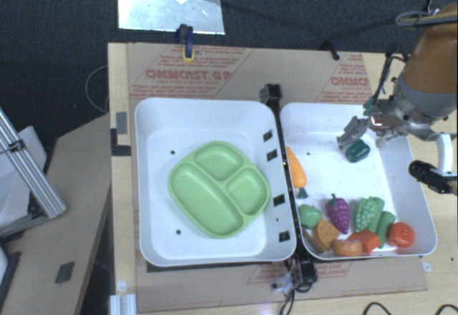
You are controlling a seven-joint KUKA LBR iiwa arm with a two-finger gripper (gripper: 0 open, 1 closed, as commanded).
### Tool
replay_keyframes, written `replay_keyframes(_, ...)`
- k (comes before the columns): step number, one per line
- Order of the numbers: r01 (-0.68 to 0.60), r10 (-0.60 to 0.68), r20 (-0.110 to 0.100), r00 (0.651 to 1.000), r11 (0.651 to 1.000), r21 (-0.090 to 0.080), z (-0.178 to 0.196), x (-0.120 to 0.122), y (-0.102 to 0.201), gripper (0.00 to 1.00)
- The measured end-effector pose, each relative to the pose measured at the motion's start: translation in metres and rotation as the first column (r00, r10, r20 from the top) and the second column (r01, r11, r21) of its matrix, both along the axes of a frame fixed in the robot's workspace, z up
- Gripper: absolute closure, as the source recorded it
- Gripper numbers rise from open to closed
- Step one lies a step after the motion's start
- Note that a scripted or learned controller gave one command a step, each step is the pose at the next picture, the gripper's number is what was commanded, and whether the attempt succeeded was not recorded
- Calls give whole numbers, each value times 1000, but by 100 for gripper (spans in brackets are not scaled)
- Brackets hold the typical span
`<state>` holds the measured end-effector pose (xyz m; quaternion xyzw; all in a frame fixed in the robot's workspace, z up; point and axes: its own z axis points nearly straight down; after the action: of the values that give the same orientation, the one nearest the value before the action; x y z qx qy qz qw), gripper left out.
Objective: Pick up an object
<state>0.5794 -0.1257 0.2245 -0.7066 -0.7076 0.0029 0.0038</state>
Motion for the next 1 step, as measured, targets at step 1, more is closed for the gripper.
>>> replay_keyframes(1, -2, 2, 11, 1000, 1000, -2, 6, 2, 0, 0)
